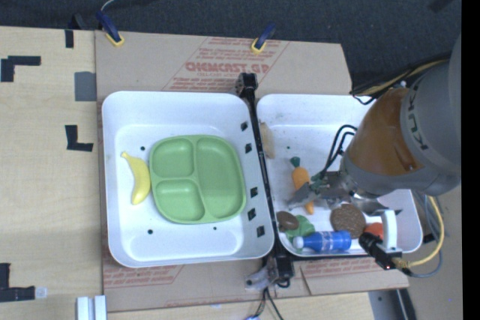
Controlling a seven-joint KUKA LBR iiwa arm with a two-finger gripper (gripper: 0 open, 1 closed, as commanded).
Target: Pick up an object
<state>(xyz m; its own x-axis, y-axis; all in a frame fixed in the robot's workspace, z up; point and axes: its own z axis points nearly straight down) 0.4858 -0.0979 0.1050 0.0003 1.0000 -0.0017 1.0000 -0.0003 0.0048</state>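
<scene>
Here, gripper (309,195) hovers near a carrot (300,177) — smooth, tapered.

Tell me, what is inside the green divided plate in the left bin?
The green divided plate shows three bare compartments with nothing lying in them. A yellow toy banana lies beside it on the white left bin's floor. What is under the plate is covered.

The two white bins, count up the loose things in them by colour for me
Yellow: 1, banana
Green: 2, divided plate, small green piece
Orange: 1, carrot
Brown: 2, round disc, small lump
Blue: 1, bottle
Total: 7
</scene>
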